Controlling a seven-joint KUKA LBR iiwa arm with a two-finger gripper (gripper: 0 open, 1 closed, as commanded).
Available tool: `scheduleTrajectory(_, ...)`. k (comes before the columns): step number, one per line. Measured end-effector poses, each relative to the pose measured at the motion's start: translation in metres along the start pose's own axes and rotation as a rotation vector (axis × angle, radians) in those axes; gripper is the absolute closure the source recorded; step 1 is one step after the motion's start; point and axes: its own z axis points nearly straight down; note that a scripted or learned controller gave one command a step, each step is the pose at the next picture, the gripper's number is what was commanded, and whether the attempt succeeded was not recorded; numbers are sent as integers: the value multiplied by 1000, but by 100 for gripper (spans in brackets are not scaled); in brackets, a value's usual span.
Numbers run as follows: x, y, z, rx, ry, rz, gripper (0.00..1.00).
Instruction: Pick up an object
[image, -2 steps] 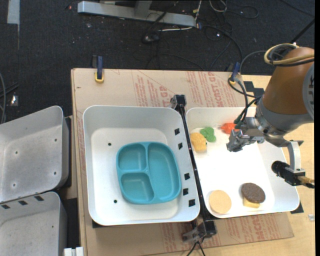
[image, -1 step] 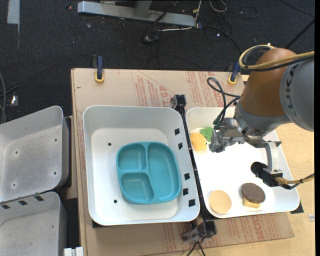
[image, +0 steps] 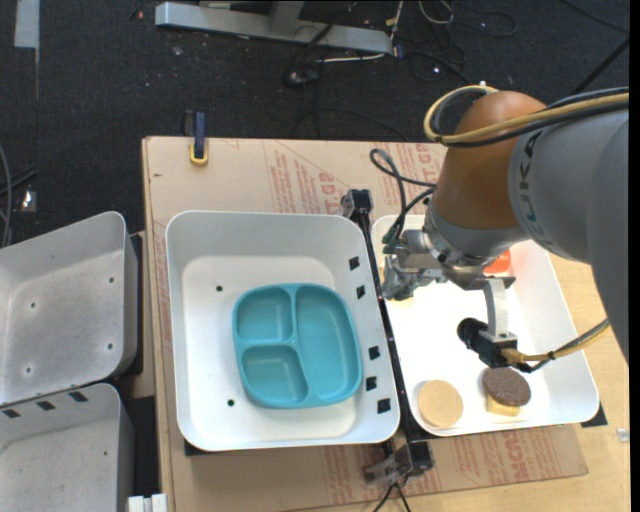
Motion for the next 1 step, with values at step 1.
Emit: scheduleTrajectory(1,53,16,-16,-2,0,1,100)
